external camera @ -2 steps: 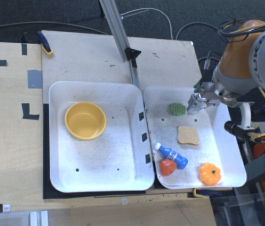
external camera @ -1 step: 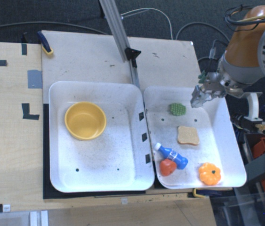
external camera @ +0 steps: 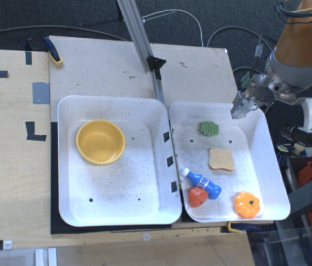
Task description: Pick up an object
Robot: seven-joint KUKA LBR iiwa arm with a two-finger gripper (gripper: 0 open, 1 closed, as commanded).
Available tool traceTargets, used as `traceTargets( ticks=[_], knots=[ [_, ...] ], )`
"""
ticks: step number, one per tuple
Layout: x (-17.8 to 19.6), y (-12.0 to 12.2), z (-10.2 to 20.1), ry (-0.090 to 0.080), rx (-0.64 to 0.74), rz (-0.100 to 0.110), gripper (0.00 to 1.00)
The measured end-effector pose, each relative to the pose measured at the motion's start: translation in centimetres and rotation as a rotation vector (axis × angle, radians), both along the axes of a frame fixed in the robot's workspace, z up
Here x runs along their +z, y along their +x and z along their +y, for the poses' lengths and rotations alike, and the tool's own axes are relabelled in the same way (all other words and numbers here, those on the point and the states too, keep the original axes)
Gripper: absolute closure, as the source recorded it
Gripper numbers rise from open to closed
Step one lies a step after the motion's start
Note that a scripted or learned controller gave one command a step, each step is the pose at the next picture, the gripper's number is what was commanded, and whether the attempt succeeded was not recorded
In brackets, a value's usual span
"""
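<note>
Pincer (external camera: 239,111), finger state indeterminate, holds nothing visible above the right bin (external camera: 269,148) rim, near the green object (external camera: 209,128).

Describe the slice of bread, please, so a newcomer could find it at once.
Look in the right bin, nearer the arm. The bread slice lies flat mid-bin, below the green item and above the orange pumpkin. It alone is tan and squarish.

bowl (external camera: 100,142) in left bin (external camera: 67,165), toast (external camera: 221,159) in right bin (external camera: 266,148)
</note>
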State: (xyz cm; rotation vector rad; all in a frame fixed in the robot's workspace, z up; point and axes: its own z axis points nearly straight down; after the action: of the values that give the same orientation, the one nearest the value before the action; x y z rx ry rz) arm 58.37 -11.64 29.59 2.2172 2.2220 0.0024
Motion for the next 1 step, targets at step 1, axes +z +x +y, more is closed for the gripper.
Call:
traceTargets(
  ticks=[1],
  knots=[
    [-2.23,1.07,4.87,0.001,0.003,0.005,1.0]
  ],
)
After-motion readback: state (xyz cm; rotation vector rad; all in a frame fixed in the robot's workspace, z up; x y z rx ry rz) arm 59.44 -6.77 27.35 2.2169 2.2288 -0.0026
